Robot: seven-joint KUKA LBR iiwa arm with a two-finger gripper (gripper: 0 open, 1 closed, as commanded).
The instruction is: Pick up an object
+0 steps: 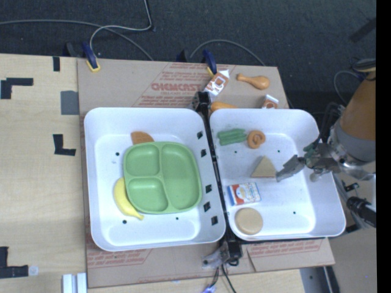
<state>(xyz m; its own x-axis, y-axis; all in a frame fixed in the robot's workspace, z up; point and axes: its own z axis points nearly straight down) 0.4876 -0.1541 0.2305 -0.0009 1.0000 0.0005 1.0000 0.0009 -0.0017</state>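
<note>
The right bin (303,119) holds a tan wedge (264,168), a small blue, red and white carton (244,193), a round tan bun (249,220), a green pod (231,137) and an orange pretzel-like ring (256,139). My gripper (303,170) hangs over the right part of this bin, its fingers spread apart with nothing between them. One finger (288,170) reaches left and ends just right of the tan wedge, without clearly touching it. The arm's orange band sits at the view's right edge.
The left bin (98,119) carries a green divided plate (162,177), a yellow banana (124,200) at the plate's lower left and an orange piece (142,137) behind it. On the cardboard beyond the bins lie a toy drumstick (253,80) and a small packet (217,83).
</note>
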